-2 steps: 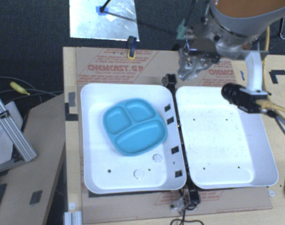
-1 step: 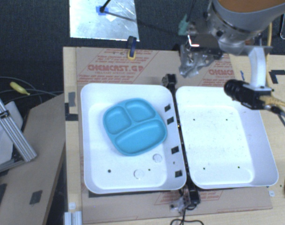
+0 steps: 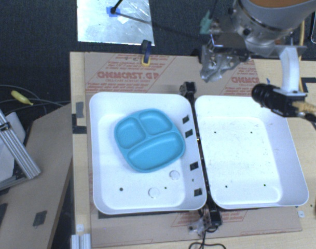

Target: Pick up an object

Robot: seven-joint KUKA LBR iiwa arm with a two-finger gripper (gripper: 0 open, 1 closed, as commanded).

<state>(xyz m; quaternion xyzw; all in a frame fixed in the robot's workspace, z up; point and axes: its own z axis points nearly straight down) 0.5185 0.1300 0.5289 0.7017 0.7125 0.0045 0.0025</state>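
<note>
Hand (image 3: 216, 69) hovering upper centre of frame, grip state unclear; plate (image 3: 149, 139) lying lower left of it, long axis slanting.

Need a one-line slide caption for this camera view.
Blue divided plate lies in the left bin; the tool hangs above the bench behind the right bin.

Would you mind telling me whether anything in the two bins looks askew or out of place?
Only mildly: the blue tray lies flat in the left bin but is turned at an angle to the bin's walls, not squared to them. Nothing looks spilled or damaged. The tool hangs above the bench beyond the bins, well clear of the tray.
</note>
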